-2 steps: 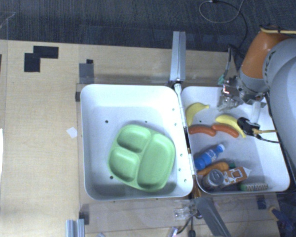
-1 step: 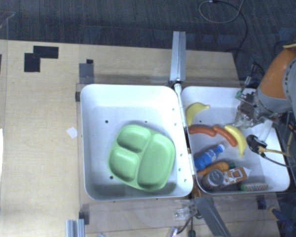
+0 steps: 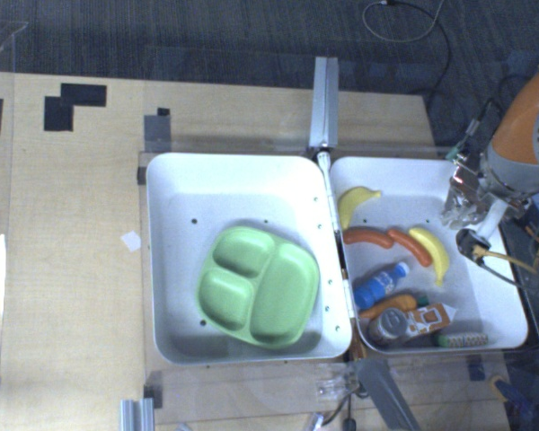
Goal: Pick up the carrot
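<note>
- We take the carrot (image 3: pixel 388 304) to be the orange piece low in the right bin (image 3: pixel 512 323), but much of it is covered, so we are not sure of this
- It lies just below the blue bottle (image 3: pixel 381 284) and against the top of a round grey can (image 3: pixel 388 325), which covers its lower side
- The gripper (image 3: pixel 467 212) is a small, cluttered shape at the bin's far right wall, and we cannot tell whether it is wide, narrow or holding anything
- The arm (image 3: pixel 525 137) is cut off by the picture's right edge, showing its orange band and a grey wrist
- A packet (image 3: pixel 428 316) with an orange and white label lies beside the can; its print is too small for us to read
- The bottle's white label is also too blurred to read
- A greenish ridged thing (image 3: pixel 463 339) in the bin's lower right corner is too small for us to name
- The carrot's long axis runs roughly left to right, rising slightly towards the right; we cannot tell which end is its tip
- It lies well apart from the gripper, with a banana (image 3: pixel 434 251) and a reddish sausage (image 3: pixel 386 240) between them
- In the left bin (image 3: pixel 175 241) sits a green divided plate (image 3: pixel 259 285)
</note>
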Motion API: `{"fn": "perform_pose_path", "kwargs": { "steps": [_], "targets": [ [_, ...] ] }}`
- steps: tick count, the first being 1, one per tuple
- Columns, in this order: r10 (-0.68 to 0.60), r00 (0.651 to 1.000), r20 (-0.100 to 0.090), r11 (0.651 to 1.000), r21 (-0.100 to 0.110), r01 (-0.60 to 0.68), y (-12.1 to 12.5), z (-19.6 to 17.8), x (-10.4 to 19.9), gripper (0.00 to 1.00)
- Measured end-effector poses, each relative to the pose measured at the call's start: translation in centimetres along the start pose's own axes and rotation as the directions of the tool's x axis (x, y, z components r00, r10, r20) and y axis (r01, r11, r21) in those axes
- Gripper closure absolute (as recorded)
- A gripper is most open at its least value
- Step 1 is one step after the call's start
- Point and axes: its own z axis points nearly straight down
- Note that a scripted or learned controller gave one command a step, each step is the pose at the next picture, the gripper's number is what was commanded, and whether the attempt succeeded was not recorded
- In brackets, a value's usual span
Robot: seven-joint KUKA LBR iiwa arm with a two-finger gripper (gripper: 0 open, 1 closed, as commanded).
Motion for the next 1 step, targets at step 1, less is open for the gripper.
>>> {"fn": "perform_pose_path", "kwargs": {
  "steps": [1],
  "targets": [
    [0.414,0.910,-0.001,0.910,-0.001,-0.414,1.36,-2.86,7.19,1.00]
  ]
}}
